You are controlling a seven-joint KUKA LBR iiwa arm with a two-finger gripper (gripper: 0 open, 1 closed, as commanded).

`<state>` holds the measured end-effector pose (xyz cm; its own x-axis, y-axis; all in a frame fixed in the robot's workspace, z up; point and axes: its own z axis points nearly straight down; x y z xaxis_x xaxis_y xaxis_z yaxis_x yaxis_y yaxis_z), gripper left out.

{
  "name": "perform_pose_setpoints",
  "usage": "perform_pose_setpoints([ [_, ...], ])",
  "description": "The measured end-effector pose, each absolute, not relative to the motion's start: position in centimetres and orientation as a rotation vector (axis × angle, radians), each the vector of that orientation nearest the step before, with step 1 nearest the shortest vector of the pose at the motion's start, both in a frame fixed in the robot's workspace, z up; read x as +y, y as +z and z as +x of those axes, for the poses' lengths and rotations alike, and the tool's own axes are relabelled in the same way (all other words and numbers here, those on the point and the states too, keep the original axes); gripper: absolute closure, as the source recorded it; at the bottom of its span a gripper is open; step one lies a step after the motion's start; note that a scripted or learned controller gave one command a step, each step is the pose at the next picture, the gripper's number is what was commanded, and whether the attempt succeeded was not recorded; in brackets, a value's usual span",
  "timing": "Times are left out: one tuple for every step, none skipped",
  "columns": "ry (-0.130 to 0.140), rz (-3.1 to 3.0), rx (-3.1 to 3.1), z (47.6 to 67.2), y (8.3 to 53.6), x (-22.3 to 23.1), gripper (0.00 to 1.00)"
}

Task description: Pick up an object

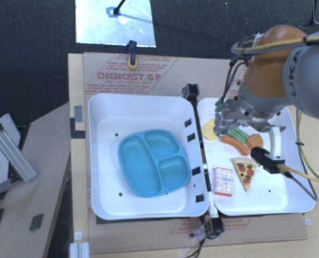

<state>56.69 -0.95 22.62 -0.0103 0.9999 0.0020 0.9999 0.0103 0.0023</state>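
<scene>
Slowly centre gripper [222, 127], low in the frame-right bin [288, 203], with jaws unreadable as open or closed, over the orange sausage [234, 143] alone, avoiding the green piece [238, 134] just beside.

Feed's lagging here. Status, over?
Gripper over right bin, nothing seen held. Sausage just beside it. Pizza, packet nearby, not blocking.
</scene>
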Motion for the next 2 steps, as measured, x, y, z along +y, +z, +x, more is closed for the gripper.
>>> perform_pose_setpoints([
  [0.005, 2.209, 2.235, 56.7, 23.4, 5.1, 1.00],
  [0.002, 2.212, 2.233, 56.4, 22.2, 10.2, 1.00],
])
